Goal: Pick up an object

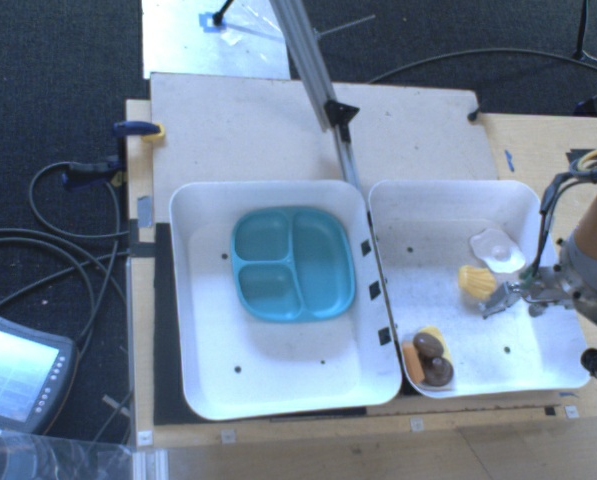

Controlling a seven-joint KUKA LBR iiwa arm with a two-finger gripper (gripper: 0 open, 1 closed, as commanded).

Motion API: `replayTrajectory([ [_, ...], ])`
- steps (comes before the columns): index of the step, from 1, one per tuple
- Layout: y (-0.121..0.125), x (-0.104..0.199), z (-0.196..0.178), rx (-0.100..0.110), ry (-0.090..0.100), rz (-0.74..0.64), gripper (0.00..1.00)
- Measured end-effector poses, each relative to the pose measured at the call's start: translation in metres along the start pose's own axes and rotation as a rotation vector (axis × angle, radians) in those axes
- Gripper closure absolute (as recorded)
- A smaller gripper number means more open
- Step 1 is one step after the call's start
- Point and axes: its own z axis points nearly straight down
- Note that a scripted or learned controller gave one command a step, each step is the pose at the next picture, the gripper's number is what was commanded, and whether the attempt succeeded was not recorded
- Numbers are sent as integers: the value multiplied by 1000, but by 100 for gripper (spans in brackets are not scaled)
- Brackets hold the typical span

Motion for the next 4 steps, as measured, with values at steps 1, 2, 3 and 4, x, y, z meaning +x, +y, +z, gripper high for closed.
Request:
replayTrajectory([
  [1,2,-1,-14,-6,-3,0,100],
  [2,5,-7,-59,-9,-4,-3,100],
  [3,6,-6,-103,-9,-4,-5,100],
  [4,5,-10,-147,-10,-5,-5,100],
])
